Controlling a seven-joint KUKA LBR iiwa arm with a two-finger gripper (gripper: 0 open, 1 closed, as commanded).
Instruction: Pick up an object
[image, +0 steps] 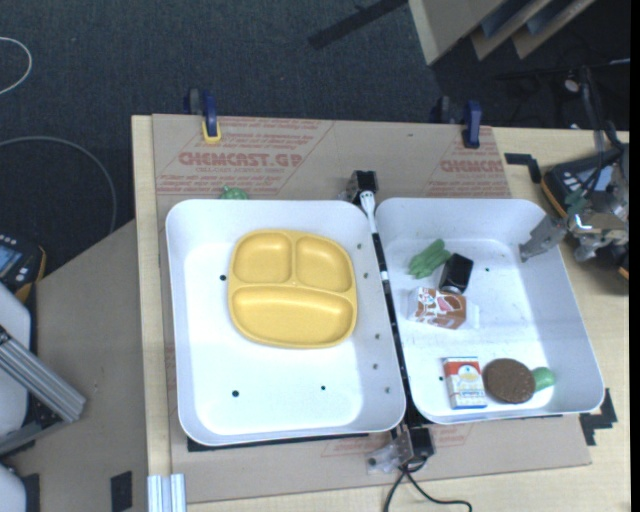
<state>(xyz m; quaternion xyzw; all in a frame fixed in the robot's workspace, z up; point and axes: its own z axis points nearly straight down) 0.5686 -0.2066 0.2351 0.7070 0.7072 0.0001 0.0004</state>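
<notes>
On the tabletop (300, 150), 2 shallow white bins sit side by side, touching along their inner rims. The left bin (200, 380) holds 1 thing, a yellow plate with 3 compartments (293, 288), lying flat in the bin's far half.

The right bin (560, 300) carries the loose objects. Toward its far left lies a green leafy piece (428, 257), with a small black block (457, 272) just beside it on the right, tilted. Directly nearer the camera from those 2 is a brown-and-white printed packet (441, 307), close under the black block. Along the near edge of the bin, a small red-and-white carton (464, 383) lies flat; a dark brown round disc (509, 381) sits just to its right, and a small green lump (543, 378) touches the disc's right side.

The pincer (545, 236) hangs at the far right corner of the right bin, over its rim, with grey angled metal reaching in from the right edge. It is well apart from every object in the bin and nothing sits between its fingers; whether they are spread or closed I cannot tell at this angle.

A blue-and-yellow clamp (208, 115) and a blue clamp (472, 124) grip the far edge of the board.
</notes>
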